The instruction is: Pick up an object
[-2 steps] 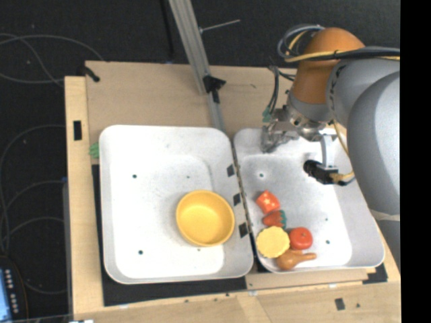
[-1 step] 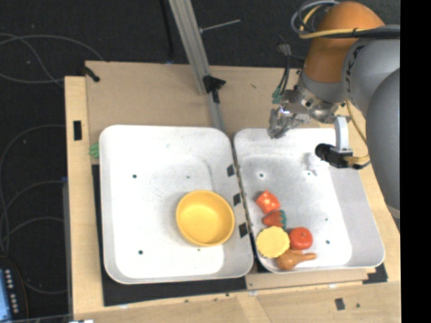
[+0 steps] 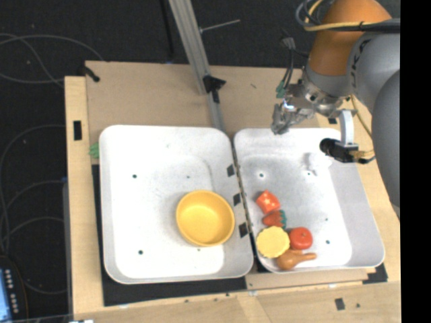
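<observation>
The jaws (image 3: pixel 281 124), perhaps empty, aperture unclear, hover over the right bin's (image 3: pixel 350 200) far edge.

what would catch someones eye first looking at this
Probably the yellow bowl, bright against the left white bin near its front right corner. Next, the cluster of small red, yellow and orange toy foods in the right bin's front left corner, and the gripper over that bin's back edge.

The arm (image 3: pixel 350 46) reaches in from the right, tool (image 3: pixel 281 123) pointing down.
</observation>
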Action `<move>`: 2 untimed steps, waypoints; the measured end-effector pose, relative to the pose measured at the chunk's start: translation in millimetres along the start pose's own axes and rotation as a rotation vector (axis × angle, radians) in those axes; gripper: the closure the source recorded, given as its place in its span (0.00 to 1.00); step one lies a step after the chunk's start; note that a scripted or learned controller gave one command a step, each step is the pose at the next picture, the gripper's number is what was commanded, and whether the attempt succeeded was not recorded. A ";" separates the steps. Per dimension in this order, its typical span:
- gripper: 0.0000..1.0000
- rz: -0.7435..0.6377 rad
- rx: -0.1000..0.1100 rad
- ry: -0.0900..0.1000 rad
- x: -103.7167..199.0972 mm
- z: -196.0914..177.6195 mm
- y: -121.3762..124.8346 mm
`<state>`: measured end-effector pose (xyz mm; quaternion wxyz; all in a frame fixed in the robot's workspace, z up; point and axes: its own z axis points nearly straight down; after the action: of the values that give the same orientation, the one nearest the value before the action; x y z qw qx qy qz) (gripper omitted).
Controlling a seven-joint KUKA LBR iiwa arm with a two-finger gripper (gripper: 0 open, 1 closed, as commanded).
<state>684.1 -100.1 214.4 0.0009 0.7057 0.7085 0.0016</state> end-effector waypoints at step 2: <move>1.00 -0.004 0.001 0.002 106.8 -7.2 -4.0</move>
<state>679.6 6.7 221.7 0.0000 0.7044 0.7098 0.0017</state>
